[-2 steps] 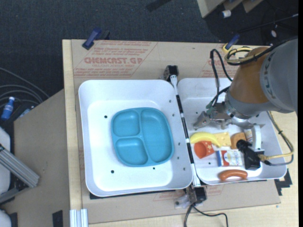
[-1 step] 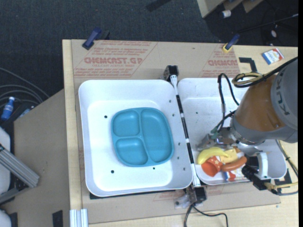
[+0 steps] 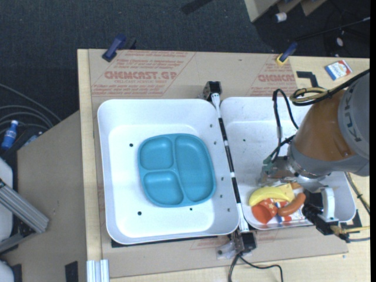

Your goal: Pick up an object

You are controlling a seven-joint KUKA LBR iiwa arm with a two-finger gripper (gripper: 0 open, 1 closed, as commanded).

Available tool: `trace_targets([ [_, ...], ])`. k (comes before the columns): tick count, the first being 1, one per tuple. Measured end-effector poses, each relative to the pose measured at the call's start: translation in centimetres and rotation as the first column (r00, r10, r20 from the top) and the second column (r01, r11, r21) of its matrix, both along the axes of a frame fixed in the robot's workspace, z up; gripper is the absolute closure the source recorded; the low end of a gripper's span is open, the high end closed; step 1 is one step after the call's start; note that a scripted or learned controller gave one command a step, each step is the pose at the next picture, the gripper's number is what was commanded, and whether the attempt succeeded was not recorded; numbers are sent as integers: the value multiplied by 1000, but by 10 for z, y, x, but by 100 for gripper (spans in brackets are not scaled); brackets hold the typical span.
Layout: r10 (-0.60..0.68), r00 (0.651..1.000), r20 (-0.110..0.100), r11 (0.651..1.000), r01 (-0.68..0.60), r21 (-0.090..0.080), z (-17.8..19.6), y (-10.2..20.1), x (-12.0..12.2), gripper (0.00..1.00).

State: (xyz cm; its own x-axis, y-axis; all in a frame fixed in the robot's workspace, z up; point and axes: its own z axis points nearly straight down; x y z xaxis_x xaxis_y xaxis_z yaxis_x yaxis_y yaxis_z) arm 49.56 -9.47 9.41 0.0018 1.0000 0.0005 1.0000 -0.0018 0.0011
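In the right bin [image 3: 247, 122], toy foods lie bunched at the front edge: a yellow banana [image 3: 269, 194], a red piece [image 3: 264, 210] and an orange-red sausage shape [image 3: 292, 206]. My gripper [image 3: 275, 170] hangs low just above and behind the banana, under the grey arm with its orange band [image 3: 320, 131]. The wrist hides most of the fingers. A blue divided plate [image 3: 175, 169] rests in the middle of the left bin [image 3: 117, 122].
A black divider rail [image 3: 226, 151] runs between the two bins. Cables [image 3: 282, 107] loop over the right bin's rear. Blue clamps [image 3: 113, 49] sit at the bench's far edge. Bare floor shows at the rear of the right bin.
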Motion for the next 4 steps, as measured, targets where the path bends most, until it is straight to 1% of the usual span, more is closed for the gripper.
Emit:
trace_targets([
  [4,-1,1000,3,1000,1,0,38,1,1,100],
])
